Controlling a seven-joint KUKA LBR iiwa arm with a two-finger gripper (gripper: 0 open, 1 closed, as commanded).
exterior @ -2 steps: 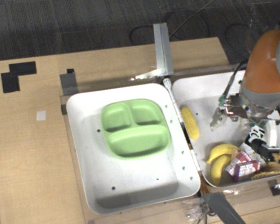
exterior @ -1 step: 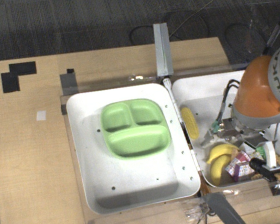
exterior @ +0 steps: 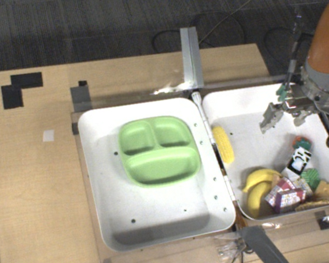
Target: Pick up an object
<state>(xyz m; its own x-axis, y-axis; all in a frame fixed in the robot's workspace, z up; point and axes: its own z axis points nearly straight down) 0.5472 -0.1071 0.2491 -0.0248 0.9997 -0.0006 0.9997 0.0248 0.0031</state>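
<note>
Left bin (exterior: pixel 105 169) on the counter (exterior: pixel 38 199) is carrying a green divided plate (exterior: pixel 157 149); right bin (exterior: pixel 235 106) is holding a corn cob (exterior: pixel 223 143) lying against its left wall, with a banana (exterior: pixel 259 185), a purple carton (exterior: pixel 287 195), a black-and-white package (exterior: pixel 299 161) and some green and tan pieces sitting heaped in the near right corner. The claw (exterior: pixel 281 110) is hanging over the far right part of that bin, apart from the heap, its fingers looking spread and nothing sitting between them. Printing on the packages is showing too small to read.
</note>
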